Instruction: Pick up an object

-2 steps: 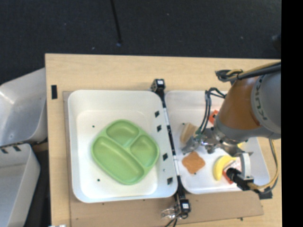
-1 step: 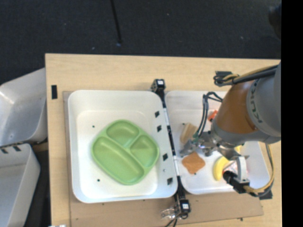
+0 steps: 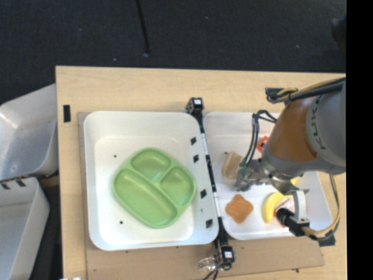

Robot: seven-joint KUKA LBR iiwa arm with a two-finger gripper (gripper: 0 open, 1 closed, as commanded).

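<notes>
Two bins side by side on the worktop (image 3: pixel 70 168), divided plate (image 3: pixel 154 186) in the left bin (image 3: pixel 93 214), arm (image 3: pixel 306 136) over the right bin (image 3: pixel 233 124), three small items beneath it

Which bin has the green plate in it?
The left bin holds the green divided plate. The right bin has small food pieces instead: a tan block, a brown cookie-like piece and a yellow piece.

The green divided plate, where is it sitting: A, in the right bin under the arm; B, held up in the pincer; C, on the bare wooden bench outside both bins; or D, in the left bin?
D. The green divided plate lies flat on the floor of the left bin, while the arm reaches over the right bin, where the small food items lie.
</notes>
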